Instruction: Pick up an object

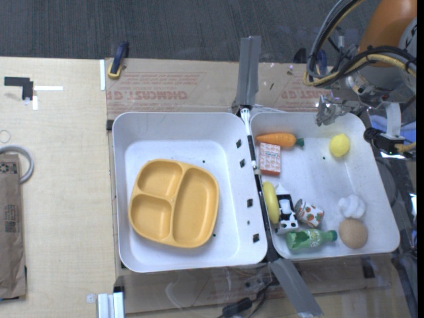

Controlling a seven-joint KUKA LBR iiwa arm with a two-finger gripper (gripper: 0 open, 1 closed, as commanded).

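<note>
Objects for picking all in white bin on view's right [383,197], none lifted. Two-finger gripper [326,111] hanging over that bin's far rim, near small yellow lemon [340,145]; whether clenched or released, impossible to tell.

Along far wall: orange carrot with green top [277,139], red-and-white printed packet [269,159] just below it. Against left wall: yellow banana [270,203], touching black-and-white toy figure [285,215]. Near front wall: green plastic bottle lying on its side [310,239], tan egg-shaped ball [353,233], white lumpy piece [352,207] just above. Middle floor of bin bare.

White bin on view's left [122,177] holding yellow three-compartment plastic plate [174,203], open floor all round it.

Brown cardboard sheet [172,88] behind bins, red print upside down, seemingly "CHEMCAST".
</note>
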